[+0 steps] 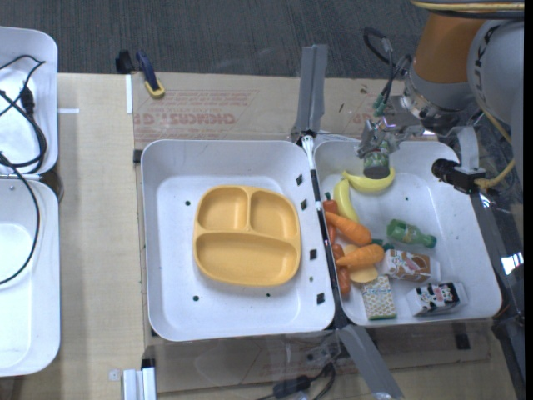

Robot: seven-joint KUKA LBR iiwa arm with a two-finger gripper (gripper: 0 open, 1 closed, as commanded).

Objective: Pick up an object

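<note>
My gripper (376, 158) hangs over the far left part of the right bin (466, 223), its tip right above or touching a curved yellow banana (371, 182). A second banana (345, 200) lies beside it along the bin's left wall. Below them lie two orange carrots (349, 228) (361, 257), a green packet (410, 233), a brown and white carton (409, 266), a green patterned box (380, 297) and a black and white carton (437, 297). I see nothing lifted off the bin floor.
The left bin (166, 223) holds a yellow divided plate (247, 234). A grey divider post (312, 90) stands between the bins at the back. The arm's orange band (454, 32) and cables fill the top right. A white appliance (21, 198) sits at the far left.
</note>
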